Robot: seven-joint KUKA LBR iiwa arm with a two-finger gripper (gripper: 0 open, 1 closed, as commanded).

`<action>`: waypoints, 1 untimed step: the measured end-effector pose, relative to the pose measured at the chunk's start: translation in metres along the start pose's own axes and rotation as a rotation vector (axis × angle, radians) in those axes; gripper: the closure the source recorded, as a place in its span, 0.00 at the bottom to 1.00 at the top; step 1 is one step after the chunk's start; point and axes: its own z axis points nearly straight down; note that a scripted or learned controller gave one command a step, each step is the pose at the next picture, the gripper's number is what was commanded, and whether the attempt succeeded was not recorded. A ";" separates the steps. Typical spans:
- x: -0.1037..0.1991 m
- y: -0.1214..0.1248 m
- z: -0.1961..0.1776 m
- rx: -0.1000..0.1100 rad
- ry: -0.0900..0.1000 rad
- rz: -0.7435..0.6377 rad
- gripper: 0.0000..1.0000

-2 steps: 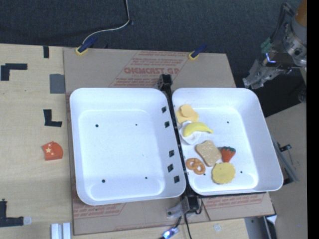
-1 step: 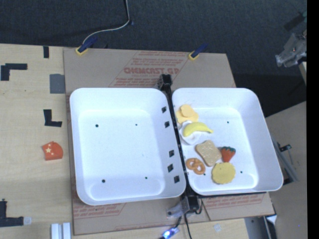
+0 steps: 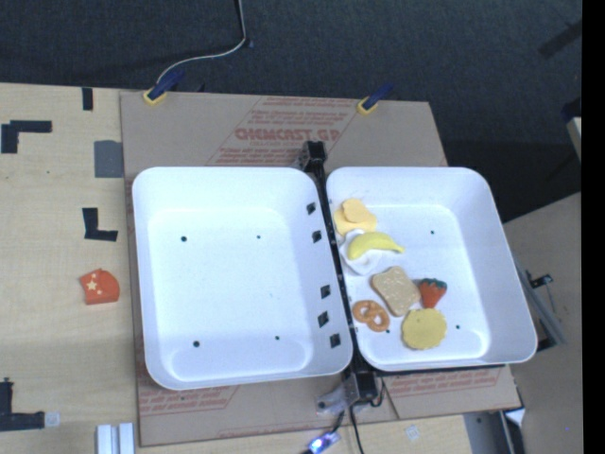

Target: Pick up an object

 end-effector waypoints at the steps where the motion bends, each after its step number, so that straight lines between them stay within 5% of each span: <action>1: 0.001 -0.047 0.050 0.007 0.006 -0.006 1.00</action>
